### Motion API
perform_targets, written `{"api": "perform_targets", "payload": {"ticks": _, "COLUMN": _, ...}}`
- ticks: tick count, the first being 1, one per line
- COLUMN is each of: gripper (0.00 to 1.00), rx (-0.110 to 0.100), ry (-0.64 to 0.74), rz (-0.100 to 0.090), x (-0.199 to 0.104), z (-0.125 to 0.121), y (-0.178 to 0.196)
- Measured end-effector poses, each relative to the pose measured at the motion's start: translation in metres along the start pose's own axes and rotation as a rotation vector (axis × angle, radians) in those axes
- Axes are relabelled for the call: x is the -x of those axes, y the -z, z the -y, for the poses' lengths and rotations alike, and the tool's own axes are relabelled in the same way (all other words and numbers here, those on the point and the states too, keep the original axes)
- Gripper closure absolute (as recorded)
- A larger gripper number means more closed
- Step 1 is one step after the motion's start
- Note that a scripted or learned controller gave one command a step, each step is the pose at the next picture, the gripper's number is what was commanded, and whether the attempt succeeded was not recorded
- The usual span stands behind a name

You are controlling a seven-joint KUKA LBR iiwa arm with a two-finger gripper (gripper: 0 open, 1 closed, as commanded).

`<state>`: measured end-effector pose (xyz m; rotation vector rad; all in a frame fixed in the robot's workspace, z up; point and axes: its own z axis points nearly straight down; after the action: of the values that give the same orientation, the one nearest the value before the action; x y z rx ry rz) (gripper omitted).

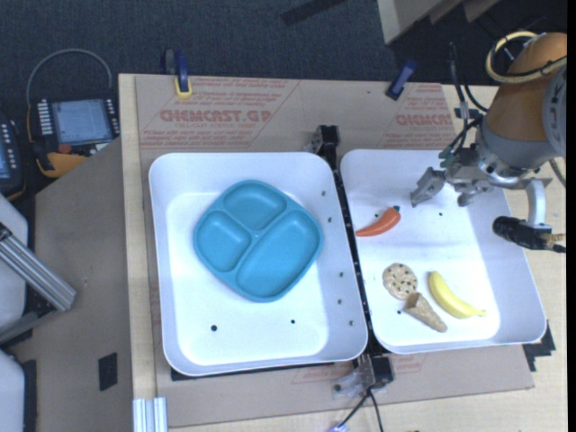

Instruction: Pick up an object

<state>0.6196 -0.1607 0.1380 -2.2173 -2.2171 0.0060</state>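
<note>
The right bin [504, 331] holds an orange-red chili pepper [379, 223], a round cookie [400, 280], a tan cone-shaped piece [424, 312] and a yellow banana [454, 296]. My gripper [447, 191] hangs over the upper part of that bin, up and to the right of the pepper. Its two fingers are spread open with nothing between them. The pepper lies apart from the nearer fingertip [422, 193].
The left bin [180, 313] carries a blue divided plate [258, 239]. A black divider with clamps runs between the bins [346, 241]. A black cylindrical part [520, 231] juts over the right bin's right rim. Cables hang near the arm's wrist.
</note>
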Motion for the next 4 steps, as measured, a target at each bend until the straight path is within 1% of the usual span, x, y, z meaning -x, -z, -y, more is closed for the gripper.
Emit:
{"api": "perform_targets", "payload": {"ticks": 1, "gripper": 0.00, "rx": 0.002, "ry": 0.000, "rz": 0.000, "x": -0.001, "z": 0.000, "y": -0.053}}
{"api": "perform_targets", "payload": {"ticks": 2, "gripper": 1.00, "rx": 0.008, "ry": 0.000, "rz": 0.002, "x": 0.000, "z": -0.001, "y": -0.039}}
{"api": "perform_targets", "payload": {"ticks": 3, "gripper": 1.00, "rx": 0.013, "ry": 0.001, "rz": 0.003, "x": -0.010, "z": 0.002, "y": 0.014}}
{"api": "perform_targets", "payload": {"ticks": 4, "gripper": 1.00, "rx": 0.013, "ry": 0.000, "rz": 0.004, "x": -0.006, "z": 0.007, "y": 0.060}}
